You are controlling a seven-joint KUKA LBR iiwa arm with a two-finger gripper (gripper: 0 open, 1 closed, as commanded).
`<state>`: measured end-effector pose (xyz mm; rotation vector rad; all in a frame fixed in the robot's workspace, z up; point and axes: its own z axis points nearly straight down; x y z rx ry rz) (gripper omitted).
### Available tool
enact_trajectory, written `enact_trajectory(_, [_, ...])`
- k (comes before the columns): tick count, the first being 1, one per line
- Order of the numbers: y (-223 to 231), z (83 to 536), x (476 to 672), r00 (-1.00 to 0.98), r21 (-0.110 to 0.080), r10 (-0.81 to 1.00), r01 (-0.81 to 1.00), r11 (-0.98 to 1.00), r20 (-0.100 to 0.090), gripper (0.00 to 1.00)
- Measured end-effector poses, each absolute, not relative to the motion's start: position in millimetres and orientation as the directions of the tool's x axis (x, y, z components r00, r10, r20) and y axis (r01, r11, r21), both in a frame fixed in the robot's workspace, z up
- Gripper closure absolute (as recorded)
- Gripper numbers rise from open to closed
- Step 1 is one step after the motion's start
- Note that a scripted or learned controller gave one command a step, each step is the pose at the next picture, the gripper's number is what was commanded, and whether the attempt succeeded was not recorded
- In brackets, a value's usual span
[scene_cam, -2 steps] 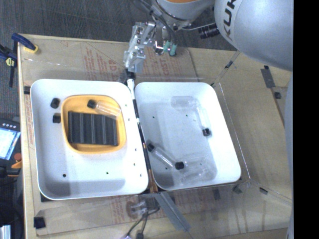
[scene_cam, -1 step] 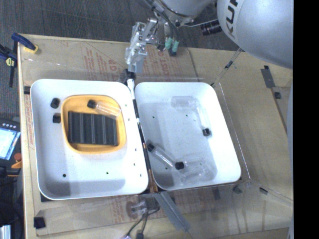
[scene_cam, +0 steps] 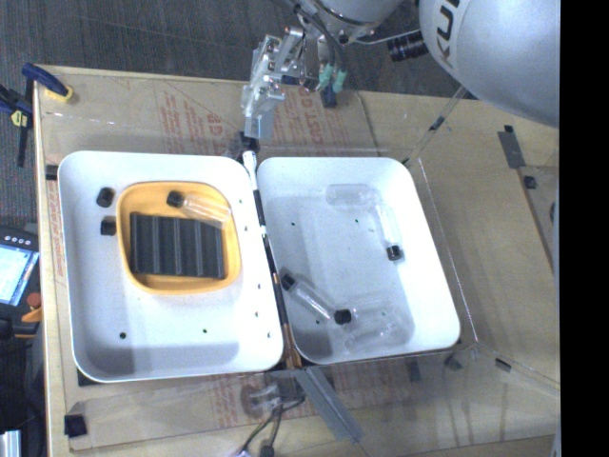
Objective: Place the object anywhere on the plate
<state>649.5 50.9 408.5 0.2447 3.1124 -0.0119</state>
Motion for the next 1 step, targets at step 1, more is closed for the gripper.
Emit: enact_trajectory(1, [51.0,419.4,650.3,-0.987,-0.006,0.156,0.156,0.988,-0.023,1.0])
